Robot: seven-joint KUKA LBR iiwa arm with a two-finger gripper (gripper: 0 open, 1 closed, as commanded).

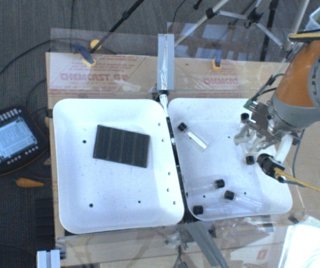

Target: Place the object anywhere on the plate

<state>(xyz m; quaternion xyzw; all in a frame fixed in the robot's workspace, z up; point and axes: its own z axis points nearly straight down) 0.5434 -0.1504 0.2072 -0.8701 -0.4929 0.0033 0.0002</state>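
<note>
I take the clear capped tube [191,137] as my target; it lies well to the claw's left, and the dark plate [121,146] farther left in the other bin. The tubes may roll or slip from a pinch. I can't tell the claw's [251,140] opening. The arm [299,88] leans in from the right, wrist tipped down.

It was a robotics lab: two white bins [115,219] sat on a surface [115,80] with clamped clear sheeting, a teach pendant [12,140] lay on grey carpet at nine o'clock, and cables [14,66] and tripod legs [243,10] crossed the floor at twelve o'clock.
</note>
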